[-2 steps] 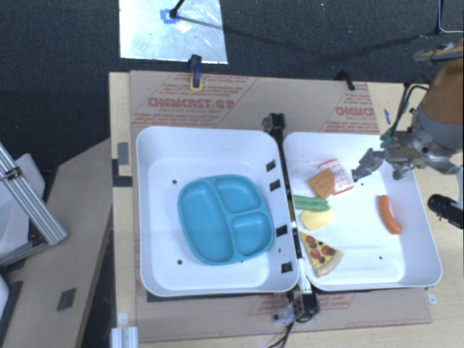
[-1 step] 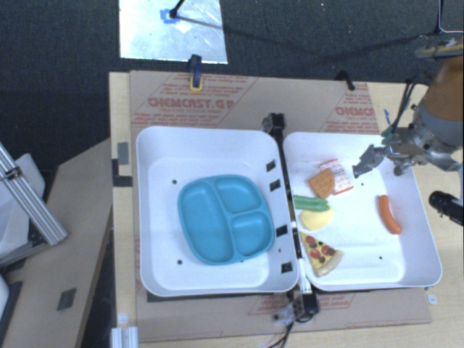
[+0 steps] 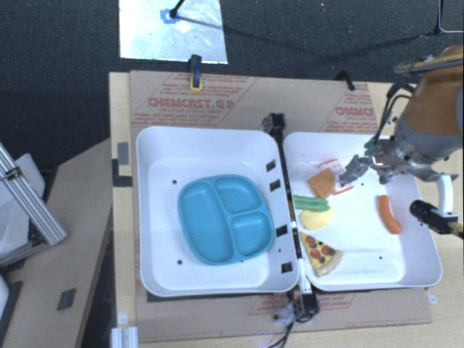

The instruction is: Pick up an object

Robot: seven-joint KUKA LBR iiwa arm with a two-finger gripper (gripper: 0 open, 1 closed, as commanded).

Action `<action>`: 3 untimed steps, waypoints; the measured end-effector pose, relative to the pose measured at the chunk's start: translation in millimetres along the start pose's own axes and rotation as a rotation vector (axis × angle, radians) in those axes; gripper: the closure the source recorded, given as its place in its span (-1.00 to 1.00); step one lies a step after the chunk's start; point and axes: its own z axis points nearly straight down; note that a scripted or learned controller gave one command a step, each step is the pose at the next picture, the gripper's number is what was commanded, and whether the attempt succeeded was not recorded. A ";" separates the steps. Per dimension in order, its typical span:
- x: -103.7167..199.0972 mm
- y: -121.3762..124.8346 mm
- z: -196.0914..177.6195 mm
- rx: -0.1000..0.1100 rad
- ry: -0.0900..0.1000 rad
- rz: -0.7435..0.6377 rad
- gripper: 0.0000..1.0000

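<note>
Gripper (image 3: 353, 170) is hung over the right bin (image 3: 362, 267) beside the waffle toy (image 3: 322, 183); its grip state cannot be told.

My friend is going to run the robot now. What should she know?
Gripper: low over the right bin, by the orange cracker. I can't tell if it is open or shut, and nothing shows between its fingers.
Things in the right bin: cracker up top, green bean and yellow piece by the left wall, pizza slice lower down, sausage to the right.
Left bin: holds a blue tray.
Done: nothing picked up yet.
Left: grab one thing and lift it. The cracker is closest.
</note>
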 end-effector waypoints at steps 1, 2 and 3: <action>0.2 -2.7 41.8 0.000 0.000 0.004 -1.00; 5.3 -6.4 85.1 0.000 0.000 0.004 -1.00; 4.6 -5.2 72.6 -0.004 -0.001 0.004 1.00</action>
